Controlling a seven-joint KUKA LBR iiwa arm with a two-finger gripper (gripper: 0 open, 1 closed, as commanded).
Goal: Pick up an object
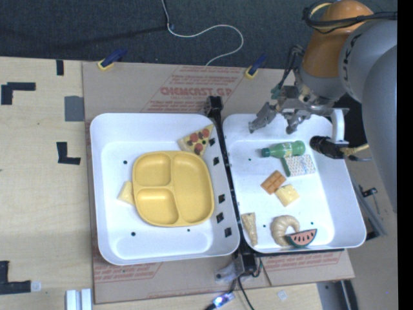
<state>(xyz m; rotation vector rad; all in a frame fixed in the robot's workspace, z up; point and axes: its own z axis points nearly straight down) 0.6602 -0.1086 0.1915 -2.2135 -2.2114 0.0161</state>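
I've got the gripper hanging over the top edge of the right bin, upper right of frame, fingers spread wide with nothing between them, presumably poised for a drop. Closest candidate is the green bottle lying on its side just below it, with the waffle piece and watermelon slice lower down. Over in the left bin, the yellow divided plate sits centre, a pizza slice at its upper right.

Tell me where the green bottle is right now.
In the camera view, the green bottle lies on its side near the far edge of the right bin, just below the gripper and above the waffle piece.
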